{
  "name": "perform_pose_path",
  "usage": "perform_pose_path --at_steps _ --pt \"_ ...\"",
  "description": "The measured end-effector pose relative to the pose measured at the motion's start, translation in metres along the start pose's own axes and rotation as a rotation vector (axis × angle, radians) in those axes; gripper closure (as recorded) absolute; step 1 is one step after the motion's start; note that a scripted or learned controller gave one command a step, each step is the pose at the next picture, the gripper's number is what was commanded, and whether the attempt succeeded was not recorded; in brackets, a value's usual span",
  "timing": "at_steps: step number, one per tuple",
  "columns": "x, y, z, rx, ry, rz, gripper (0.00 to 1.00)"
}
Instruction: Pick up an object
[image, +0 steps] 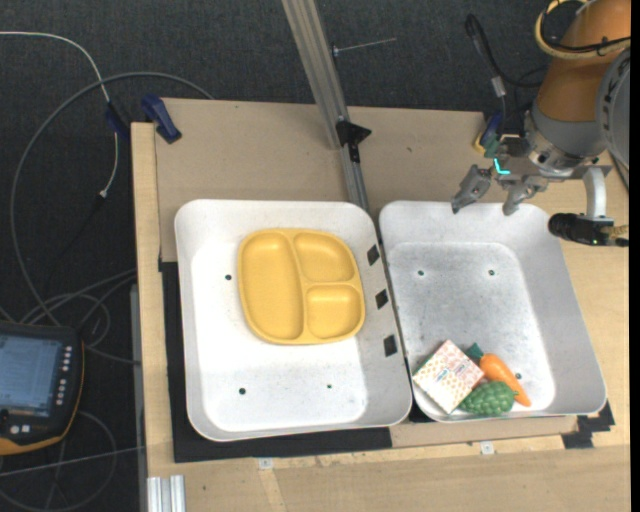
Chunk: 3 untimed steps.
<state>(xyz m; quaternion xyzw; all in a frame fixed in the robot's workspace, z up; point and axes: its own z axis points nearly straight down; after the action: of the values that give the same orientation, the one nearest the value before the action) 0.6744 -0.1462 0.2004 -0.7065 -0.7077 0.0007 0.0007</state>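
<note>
The gripper (493, 193) hangs at the far edge of the right bin (560, 300), close to its upper rim. Its jaws are spread, the two dark fingers pointing down and apart, and nothing sits between them. A small cyan light glows on the wrist just above. The arm (580, 80) enters from the right and is cut off by the frame at the top corner, so most of its body is not visible.

The things to pick lie well apart from the jaws, crowded in the near corner of the right bin. There is a small printed box (449, 375), an orange carrot (499, 372) and a green knobbly piece (488, 400). They touch each other and lean on the bin wall, probably because the sloped floor lets them slide there. This packing could make a clean grasp hard, since the fingers need free room on both sides of one thing. The print on the box is too small to read, and what the green piece is remains uncertain.

In the left bin (200, 330) a yellow tray (300, 285) with three compartments lies flat near the middle. A metal post (325, 80) rises between the bins and leaves the frame at the top. The counter (250, 150) is bare wood behind the bins. On the floor at left a tablet (35, 385) is partly cut off.
</note>
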Motion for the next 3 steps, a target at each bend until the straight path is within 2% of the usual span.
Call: perform_pose_path --at_steps 2,3 --pt "-0.006 -0.016 0.105 0.006 0.001 0.002 0.0" --pt "-0.006 -0.016 0.108 0.002 0.0 0.001 0.0"
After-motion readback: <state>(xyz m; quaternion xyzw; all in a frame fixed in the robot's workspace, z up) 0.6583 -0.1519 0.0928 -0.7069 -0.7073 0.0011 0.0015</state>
